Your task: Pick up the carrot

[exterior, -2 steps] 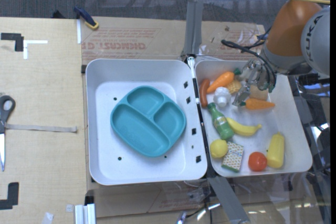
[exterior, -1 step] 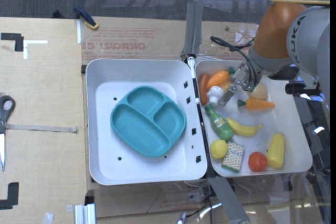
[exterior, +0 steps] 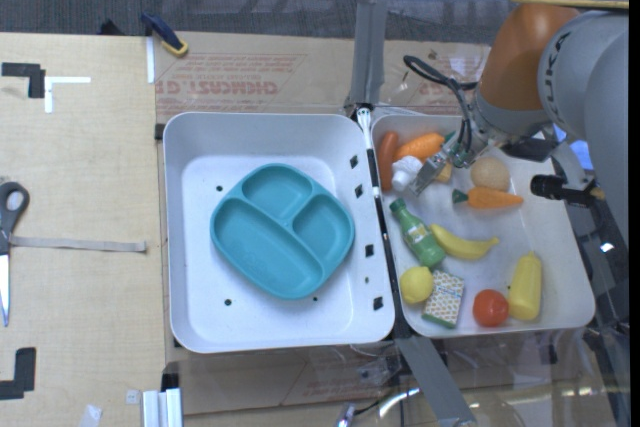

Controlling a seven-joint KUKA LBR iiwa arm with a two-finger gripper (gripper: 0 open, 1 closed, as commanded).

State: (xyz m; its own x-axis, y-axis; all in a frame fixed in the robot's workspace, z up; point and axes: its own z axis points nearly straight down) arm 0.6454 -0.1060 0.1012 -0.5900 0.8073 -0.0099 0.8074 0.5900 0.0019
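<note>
The near edge of the right bin (exterior: 575, 245) carries four items in a row: a lemon (exterior: 416, 284), a speckled sponge block (exterior: 445, 299), a tomato (exterior: 490, 307) and a yellow corn cob (exterior: 525, 286). Just beyond them a banana (exterior: 464, 243) lies across the bin floor, touching a green bottle (exterior: 415, 232) that points toward the dividing wall.

Farther in, the carrot (exterior: 490, 199) lies flat on the bin floor, green stub to the left, orange tip to the right. A pale round item (exterior: 490, 175) sits directly behind it, touching or nearly so.

The gripper (exterior: 432, 171) is lowered left of the carrot, apart from it, with nothing visible between its fingers. The fingers appear slightly spread, one tip near a white item (exterior: 403, 175).

Against the far-left corner lie an orange item (exterior: 420, 146) and a narrow red-orange piece (exterior: 387, 158).

The left bin (exterior: 190, 245) holds a teal divided plate (exterior: 283, 230).
</note>
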